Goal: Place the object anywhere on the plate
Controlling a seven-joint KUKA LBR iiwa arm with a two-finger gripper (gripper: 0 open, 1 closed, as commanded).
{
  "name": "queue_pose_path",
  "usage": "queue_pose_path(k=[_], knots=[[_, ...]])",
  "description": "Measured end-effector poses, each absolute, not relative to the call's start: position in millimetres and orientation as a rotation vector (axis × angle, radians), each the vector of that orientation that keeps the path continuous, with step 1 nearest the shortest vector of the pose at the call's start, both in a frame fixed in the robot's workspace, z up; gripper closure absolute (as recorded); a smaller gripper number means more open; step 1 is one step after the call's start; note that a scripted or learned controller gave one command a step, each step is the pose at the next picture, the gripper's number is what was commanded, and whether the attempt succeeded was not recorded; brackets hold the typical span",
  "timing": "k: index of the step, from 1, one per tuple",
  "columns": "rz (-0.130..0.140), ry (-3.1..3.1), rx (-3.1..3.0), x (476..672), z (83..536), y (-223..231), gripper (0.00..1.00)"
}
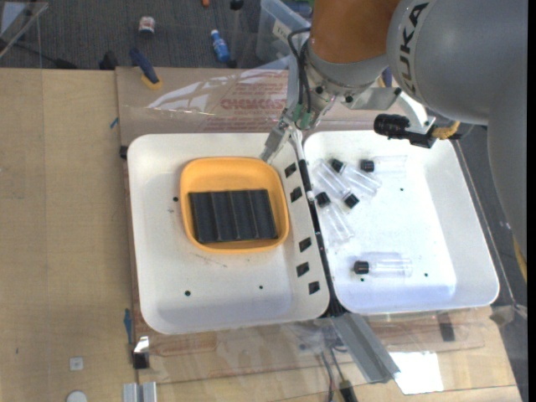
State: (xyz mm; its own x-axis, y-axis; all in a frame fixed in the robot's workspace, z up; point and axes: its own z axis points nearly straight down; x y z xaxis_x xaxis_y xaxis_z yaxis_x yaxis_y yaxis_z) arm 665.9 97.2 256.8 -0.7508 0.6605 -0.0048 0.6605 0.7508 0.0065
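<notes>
Lying flat in the middle of the yellow plate (235, 174) is a dark ribbed rectangular block (234, 216), its grooves running front to back; it covers most of the plate's floor and leaves only the rim bare around it. The plate sits inside the left white bin (159, 283), toward that bin's far right part. Along the seam where the two bins meet runs a row of small black tabs (303, 244). The right white bin (452, 249) holds several clear plastic vials with black caps: a loose cluster (343, 193) near its far left corner, some touching or crossing one another, and one more vial (383, 265) lying alone nearer the front. Above the far edge of the bins, just over the seam, hangs the gripper (280, 141), slender and tilted, its tip close to the plate's far right rim; whether it is open or shut cannot be told, and nothing is seen between its tips. Behind it rise the arm's orange band (352, 15) and grey body.
</notes>
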Motion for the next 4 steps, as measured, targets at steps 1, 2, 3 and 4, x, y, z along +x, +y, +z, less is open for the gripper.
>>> queue_pose_path(k=[1,2,3,4], knots=[[0.007,2.933,1.106,665.9,257,97,0.0],[0.003,3.082,0.596,655.8,230,85,0.0],[0.006,3.053,0.708,655.6,240,77,0.0],[0.007,3.053,0.709,655.6,240,77,0.0]])
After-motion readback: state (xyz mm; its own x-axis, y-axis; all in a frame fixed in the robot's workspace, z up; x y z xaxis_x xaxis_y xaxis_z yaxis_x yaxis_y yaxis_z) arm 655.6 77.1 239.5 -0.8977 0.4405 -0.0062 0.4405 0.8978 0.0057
